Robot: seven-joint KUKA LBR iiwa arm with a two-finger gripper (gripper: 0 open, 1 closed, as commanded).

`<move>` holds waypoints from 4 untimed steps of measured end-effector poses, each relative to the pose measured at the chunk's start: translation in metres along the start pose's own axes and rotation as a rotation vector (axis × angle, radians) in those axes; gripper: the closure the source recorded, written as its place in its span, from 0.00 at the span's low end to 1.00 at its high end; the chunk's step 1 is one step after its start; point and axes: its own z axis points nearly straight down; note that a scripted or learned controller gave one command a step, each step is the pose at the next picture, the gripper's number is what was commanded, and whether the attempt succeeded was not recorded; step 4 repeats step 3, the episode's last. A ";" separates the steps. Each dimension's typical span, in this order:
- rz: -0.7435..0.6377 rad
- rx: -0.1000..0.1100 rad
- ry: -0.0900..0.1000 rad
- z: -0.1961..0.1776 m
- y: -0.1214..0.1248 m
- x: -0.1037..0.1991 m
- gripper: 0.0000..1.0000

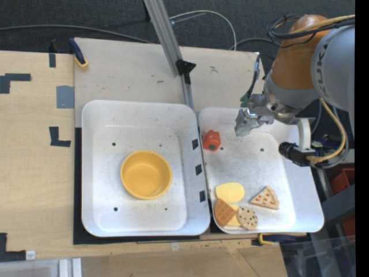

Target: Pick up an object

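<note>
In the left bin sat a single yellow bowl, upright and a little toward the near side. The right bin held a red pepper-like toy close to its left wall, and along its near edge lay a cluster of toy foods: a pale yellow piece, a waffle touching a chocolate-chip cookie, and a pizza slice just beside them. The gripper hung over the far part of the right bin, near the red toy but apart from it, holding nothing; how wide its jaws stood could not be told.
</note>
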 end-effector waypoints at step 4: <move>-0.001 0.002 0.000 -0.003 -0.068 0.148 1.00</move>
